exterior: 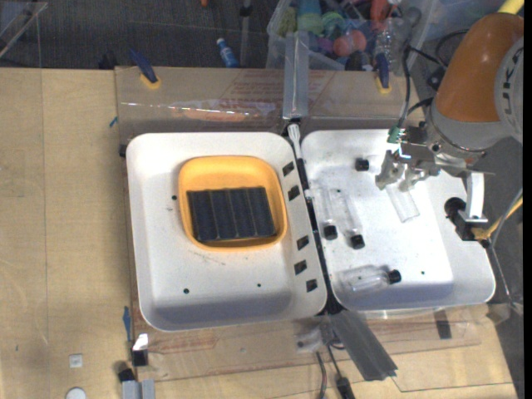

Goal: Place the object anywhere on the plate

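Two smooth white bins sit side by side on a wooden bench. The left bin [150,248] holds a rounded orange plate [231,173] with a dark ridged rectangle [230,213] lying on it. The right bin [432,264] holds see-through tubes with black caps; one tube [368,278] lies near the front edge, others [339,214] lie near the middle wall. The shiny metal gripper [401,175] hangs over the right bin's back part with a clear tube [405,205] just under it. I cannot tell how wide it stands or whether it holds the tube.
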Action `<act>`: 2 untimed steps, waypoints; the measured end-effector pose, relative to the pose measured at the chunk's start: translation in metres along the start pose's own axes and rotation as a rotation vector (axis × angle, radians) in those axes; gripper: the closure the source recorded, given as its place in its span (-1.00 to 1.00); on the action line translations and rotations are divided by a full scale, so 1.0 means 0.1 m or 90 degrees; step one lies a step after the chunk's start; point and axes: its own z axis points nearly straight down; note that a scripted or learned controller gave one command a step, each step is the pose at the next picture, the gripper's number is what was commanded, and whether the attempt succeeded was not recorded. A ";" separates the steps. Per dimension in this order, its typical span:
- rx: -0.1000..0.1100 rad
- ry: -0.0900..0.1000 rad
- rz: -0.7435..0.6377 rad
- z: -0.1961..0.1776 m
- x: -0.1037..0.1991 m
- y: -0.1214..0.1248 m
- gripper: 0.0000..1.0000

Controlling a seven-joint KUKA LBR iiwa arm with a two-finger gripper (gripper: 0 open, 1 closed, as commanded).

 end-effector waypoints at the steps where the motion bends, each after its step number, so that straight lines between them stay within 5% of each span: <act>1: -0.001 -0.002 -0.144 0.08 0.00 0.43 1.00; 2: -0.003 -0.002 -0.296 -0.12 0.08 0.67 1.00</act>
